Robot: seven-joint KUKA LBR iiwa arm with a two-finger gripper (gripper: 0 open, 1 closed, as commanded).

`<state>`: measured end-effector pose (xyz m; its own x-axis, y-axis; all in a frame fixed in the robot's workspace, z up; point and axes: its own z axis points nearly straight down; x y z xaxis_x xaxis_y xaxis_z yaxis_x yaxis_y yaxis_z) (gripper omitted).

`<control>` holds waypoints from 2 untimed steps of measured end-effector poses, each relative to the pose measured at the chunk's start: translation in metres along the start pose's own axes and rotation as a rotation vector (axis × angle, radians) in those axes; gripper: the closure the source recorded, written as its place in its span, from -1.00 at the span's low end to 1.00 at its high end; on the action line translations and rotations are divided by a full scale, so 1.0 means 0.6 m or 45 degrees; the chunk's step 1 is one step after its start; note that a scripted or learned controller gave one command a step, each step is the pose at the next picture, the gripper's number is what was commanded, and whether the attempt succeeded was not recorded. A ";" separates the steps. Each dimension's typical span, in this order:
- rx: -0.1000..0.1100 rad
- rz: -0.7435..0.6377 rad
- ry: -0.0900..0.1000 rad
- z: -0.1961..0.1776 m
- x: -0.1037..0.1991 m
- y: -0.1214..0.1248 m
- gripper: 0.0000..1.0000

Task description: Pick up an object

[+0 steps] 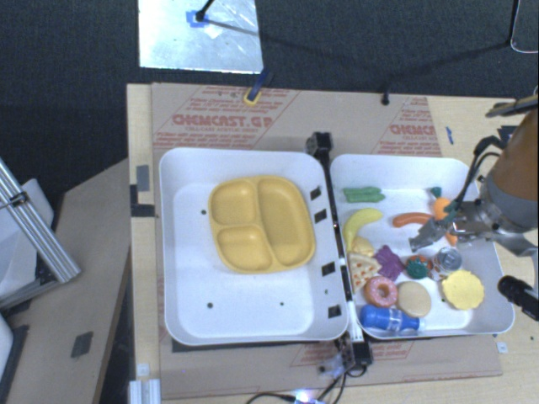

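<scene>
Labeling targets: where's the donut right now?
Donut lies in the right bin, near its front left, between the waffle and the blue bottle.

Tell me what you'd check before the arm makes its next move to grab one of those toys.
1. Gripper is over the right bin: ok.
2. Toys lie within reach below it, such as the orange sausage and the banana: ok.
3. Something is already between its fingers: cannot tell, the view is too small there.
4. Target stands apart from its neighbours: not ok, the purple piece, donut and green piece crowd together.
5. Yellow divided tray in the left bin is out of the way: ok.
</scene>
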<state>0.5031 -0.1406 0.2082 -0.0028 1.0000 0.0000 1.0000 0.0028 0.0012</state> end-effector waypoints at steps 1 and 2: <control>0.002 0.002 0.001 0.083 -0.016 0.005 -1.00; -0.034 0.001 -0.013 0.141 -0.021 0.007 -1.00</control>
<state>0.5075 -0.1532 0.1235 -0.0015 0.9999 -0.0104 0.9996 0.0018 0.0279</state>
